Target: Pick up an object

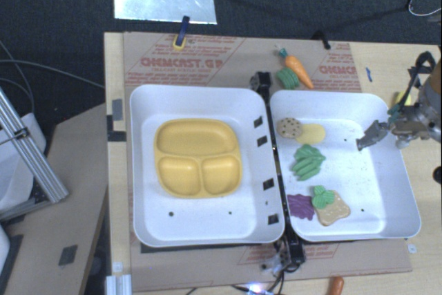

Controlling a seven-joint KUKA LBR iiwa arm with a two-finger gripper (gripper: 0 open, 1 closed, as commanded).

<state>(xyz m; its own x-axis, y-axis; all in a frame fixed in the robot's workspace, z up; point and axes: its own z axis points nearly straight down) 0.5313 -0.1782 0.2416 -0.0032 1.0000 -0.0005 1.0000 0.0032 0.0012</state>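
Metal end effector [369, 137], finger state impossible to tell, hovers at three o'clock over the shallow white right bin [397, 214]; bumpy green plastic bean pods [308, 161] lie near, at its eight o'clock.

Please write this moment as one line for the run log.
phase: approach | end effector: above right bin, near its right side, nothing held | toys: cookie, green beans in right bin | left bin: yellow tray
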